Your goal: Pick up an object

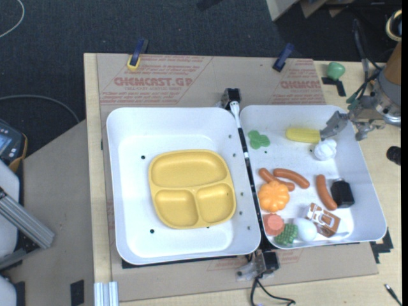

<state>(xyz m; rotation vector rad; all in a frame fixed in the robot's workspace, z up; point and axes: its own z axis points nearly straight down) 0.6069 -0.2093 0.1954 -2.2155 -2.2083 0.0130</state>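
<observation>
Item: my gripper, reaching in from the right and poised over the far right corner of the right bin. Fingers spread apart, clamping nothing. Nearest objects: yellow banana just left, white ball just below my left finger.

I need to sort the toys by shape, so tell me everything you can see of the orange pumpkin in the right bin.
The pumpkin is a small, round, ribbed orange toy, plastic-looking and glossy, sitting in the right bin near its left wall. A sausage touches its top edge; a pinkish round piece lies just below it.
</observation>
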